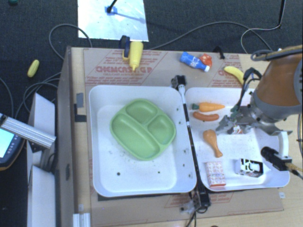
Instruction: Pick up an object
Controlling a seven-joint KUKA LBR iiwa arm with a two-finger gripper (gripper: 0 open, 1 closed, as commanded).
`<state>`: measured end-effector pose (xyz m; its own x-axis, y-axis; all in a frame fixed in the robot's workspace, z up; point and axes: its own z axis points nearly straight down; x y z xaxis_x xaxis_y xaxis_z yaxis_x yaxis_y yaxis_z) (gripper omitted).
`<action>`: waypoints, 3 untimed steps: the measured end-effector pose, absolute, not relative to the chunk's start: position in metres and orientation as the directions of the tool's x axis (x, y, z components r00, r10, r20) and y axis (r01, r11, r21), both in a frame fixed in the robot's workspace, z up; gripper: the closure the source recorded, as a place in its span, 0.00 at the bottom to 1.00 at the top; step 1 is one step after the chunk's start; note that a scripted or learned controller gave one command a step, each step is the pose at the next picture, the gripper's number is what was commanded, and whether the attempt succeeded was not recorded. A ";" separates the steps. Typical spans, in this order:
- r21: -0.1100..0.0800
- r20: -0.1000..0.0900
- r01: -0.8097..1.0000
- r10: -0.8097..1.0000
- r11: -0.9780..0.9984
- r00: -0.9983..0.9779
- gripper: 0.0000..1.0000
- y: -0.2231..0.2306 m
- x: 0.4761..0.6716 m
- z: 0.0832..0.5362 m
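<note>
Bins sit side by side on my bench: the left bin (102,174) holds a green divided plate (143,128), the right bin (279,179) a scatter of small things. My gripper (229,125) hangs low over the middle of the right bin, reaching in from the right; I cannot tell how it is set. Just left of it lie a toy carrot (210,107) and a brown sausage (205,117) near the far rim. A drumstick (213,142) rests just below the gripper, apart from it. Nearer the front rim are a small printed box (215,173) and a black-and-white object (249,167). Beyond the bins lie a yellow bottle (135,54), a blue tube (194,61) and a banana (234,73).
</note>
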<state>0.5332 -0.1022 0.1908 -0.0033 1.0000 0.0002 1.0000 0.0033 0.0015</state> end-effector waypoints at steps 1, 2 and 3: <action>0.002 0.000 1.000 1.000 0.003 -0.003 0.00 -0.083 0.547 0.084; 0.003 0.000 1.000 1.000 0.003 -0.003 1.00 -0.084 0.547 0.095; 0.005 0.002 1.000 1.000 0.004 -0.004 1.00 -0.015 0.521 0.188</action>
